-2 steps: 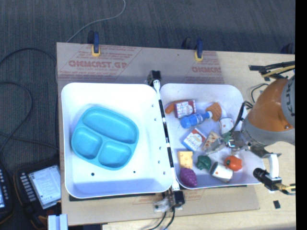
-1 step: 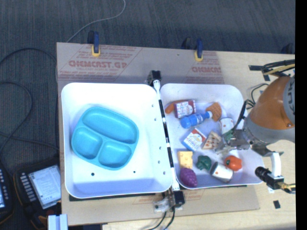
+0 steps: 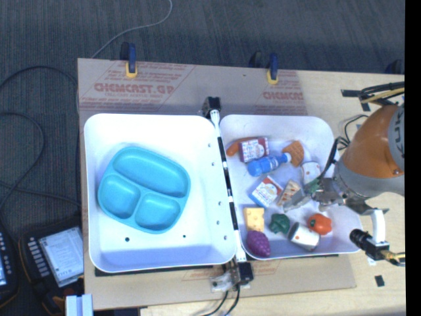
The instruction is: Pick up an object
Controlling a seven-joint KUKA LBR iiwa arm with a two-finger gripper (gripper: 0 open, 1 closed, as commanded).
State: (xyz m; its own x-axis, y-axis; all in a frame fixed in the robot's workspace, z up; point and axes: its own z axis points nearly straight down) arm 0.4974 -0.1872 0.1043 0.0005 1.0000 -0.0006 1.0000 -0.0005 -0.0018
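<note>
Claw (image 3: 304, 198) mid right bin (image 3: 323, 125), amid toys.

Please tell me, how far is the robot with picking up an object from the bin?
Done: the gripper is down inside the right bin, among the toys. In hand: nothing visibly between its fingers; it sits beside the small white packet and near the tomato. Left: close on one object and lift it. The blue tray lies in the left bin.
</note>
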